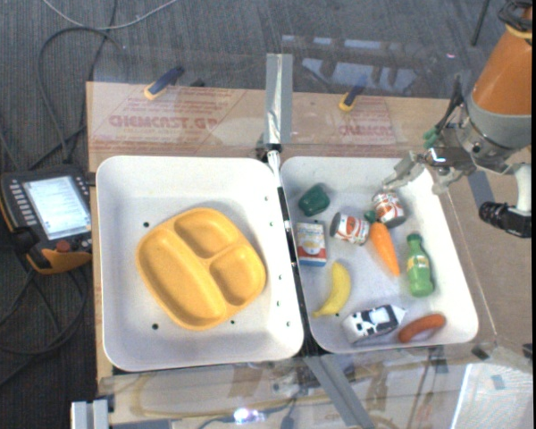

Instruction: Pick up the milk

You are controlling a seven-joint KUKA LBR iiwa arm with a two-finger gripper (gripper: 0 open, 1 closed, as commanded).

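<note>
My claw (411,170) hangs over the upper right corner of the right bin (460,266), and its two fingers stand spread apart with nothing between them. My arm (509,70), orange above the grey wrist, comes in from the right edge.

The milk (311,242) is a small carton with a light body, a red and orange upper panel and a blue band at its lower end. It lies flat in the right bin, close against that bin's left wall, just beside the divide between the two bins. It is well apart from my claw. One milk carton counted.

Other contents of the right bin, one of each:
- a dark green piece (314,199), above the milk, shape unclear;
- a red and white can (349,228), on its side to the right of the milk;
- a second small red and white item (387,207), just below my claw, kind unclear;
- a carrot (386,248), pointing downward;
- a green bottle (418,264), near the right wall;
- a banana (336,290), below the milk;
- a black and white item (373,322), kind unclear, near the lower wall;
- a red sausage (422,327), in the lower right corner.

The left bin (116,329) holds one yellow divided tray (202,266) with three compartments.

Bins counted: two, side by side. A handheld control pendant (46,211) lies left of the bench.
</note>
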